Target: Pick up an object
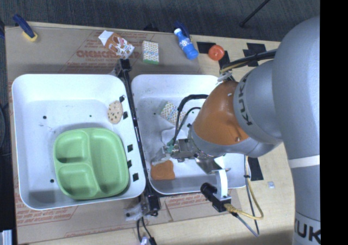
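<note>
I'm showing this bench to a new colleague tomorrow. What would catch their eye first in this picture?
The big grey arm with its orange band dominates, reaching from the right over the right bin, its claw low beside an orange-brown piece near that bin's front wall. Next comes the bright green divided tray in the left bin, with a small speckled cookie behind it. A blue bottle lies on the bench behind the bins.

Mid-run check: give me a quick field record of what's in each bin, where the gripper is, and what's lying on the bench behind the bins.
left bin: green divided tray; round cookie near the right wall
right bin: brown toast-like piece at the front; patterned packet further back
gripper: low in the right bin, just above the brown piece; grasp not visible
bench behind bins: blue bottle, orange ball, two snack packets
</note>
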Motion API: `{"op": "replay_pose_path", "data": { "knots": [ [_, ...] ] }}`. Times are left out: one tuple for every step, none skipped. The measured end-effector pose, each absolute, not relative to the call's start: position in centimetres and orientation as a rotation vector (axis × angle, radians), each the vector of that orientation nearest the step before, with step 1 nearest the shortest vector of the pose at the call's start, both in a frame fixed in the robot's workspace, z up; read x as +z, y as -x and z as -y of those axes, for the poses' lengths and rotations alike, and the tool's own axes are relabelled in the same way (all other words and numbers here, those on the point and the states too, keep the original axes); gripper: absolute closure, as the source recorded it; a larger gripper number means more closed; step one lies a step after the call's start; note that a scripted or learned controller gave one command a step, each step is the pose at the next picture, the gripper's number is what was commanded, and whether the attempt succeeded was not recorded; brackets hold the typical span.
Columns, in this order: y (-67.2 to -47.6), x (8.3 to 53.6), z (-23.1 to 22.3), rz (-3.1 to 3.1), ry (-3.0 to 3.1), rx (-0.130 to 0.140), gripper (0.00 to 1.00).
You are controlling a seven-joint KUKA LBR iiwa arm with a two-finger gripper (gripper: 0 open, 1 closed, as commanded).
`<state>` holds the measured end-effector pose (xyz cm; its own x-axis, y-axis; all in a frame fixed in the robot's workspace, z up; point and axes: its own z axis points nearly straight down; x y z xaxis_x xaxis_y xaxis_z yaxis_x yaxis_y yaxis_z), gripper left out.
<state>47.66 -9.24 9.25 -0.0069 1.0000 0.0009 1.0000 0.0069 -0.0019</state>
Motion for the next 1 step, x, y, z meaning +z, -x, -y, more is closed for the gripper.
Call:
{"op": "replay_pose_path", "data": {
  "knots": [
    [-47.75, 10.30, 9.17, 2.232, 2.205, 0.000, 1.00]
  ]
}}
